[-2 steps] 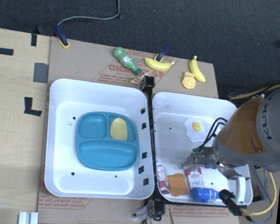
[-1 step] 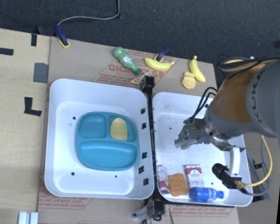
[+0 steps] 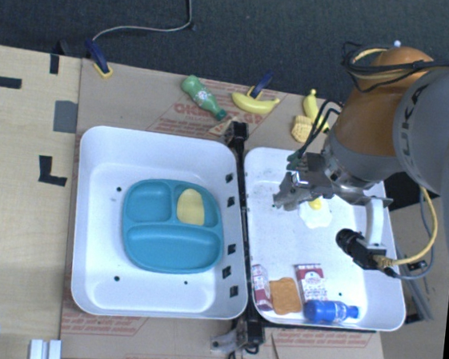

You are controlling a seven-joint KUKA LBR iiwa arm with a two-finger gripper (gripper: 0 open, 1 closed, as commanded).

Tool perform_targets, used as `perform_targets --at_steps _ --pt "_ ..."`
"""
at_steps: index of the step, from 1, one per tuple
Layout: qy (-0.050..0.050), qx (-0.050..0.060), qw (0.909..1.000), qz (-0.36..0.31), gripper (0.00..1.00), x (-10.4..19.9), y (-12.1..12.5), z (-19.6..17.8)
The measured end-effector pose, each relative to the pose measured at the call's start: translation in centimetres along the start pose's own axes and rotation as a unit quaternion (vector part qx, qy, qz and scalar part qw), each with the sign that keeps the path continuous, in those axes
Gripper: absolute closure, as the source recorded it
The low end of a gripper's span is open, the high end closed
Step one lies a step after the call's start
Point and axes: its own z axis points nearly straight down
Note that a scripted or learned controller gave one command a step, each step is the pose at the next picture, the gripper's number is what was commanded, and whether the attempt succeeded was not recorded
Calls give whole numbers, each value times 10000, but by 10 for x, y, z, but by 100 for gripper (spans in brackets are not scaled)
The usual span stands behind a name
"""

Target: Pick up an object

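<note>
A grey arm with an orange band reached over the right white bin (image 3: 388, 302), its dark metal hand (image 3: 291, 197) low near the bin's upper middle. Whether the hand was open could not be told. A small white and yellow object (image 3: 316, 212) lay just right of it. A glossy blue partitioned tray (image 3: 172, 227) sat in the left bin (image 3: 93, 200). No writing was legible.

The arm (image 3: 425, 117) is grey and rounded, with a broad orange band (image 3: 368, 119) above the wrist. Black and yellow cables (image 3: 423, 237) loop along it, and its gripper (image 3: 291, 192) is dark metal.
</note>
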Motion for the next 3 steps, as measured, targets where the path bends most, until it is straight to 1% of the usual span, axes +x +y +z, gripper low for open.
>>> perform_targets --at_steps 1,2,3 --pt "-6 10 10000 3 0 -1 0 1" --pt "-6 20 10000 7 0 -14 27 64" --pt "-4 10 10000 2 0 -4 68 69"
